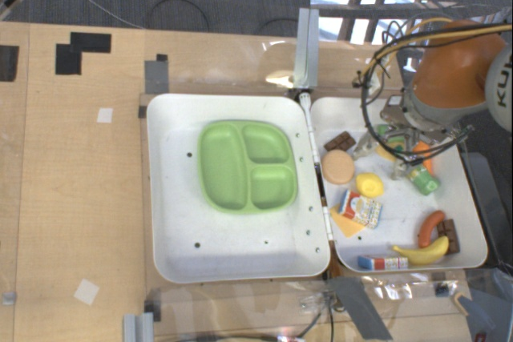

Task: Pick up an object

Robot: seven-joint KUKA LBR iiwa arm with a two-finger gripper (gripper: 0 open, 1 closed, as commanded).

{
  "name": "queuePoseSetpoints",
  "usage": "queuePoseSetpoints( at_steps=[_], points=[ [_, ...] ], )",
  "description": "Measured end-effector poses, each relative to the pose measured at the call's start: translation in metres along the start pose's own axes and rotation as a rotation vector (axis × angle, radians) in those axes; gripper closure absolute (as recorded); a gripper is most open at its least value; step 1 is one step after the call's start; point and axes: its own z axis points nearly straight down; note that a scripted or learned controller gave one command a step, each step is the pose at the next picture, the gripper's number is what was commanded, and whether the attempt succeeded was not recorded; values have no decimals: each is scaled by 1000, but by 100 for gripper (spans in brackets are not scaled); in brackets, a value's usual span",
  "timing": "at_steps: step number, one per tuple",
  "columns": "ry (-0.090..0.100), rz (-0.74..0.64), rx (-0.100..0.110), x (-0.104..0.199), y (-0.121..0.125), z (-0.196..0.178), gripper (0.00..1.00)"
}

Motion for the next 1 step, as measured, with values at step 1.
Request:
queuePoseSetpoints(
  at_steps=[1],
  points=[
    [-11,6,13,-3,-4,-16,100]
  ],
)
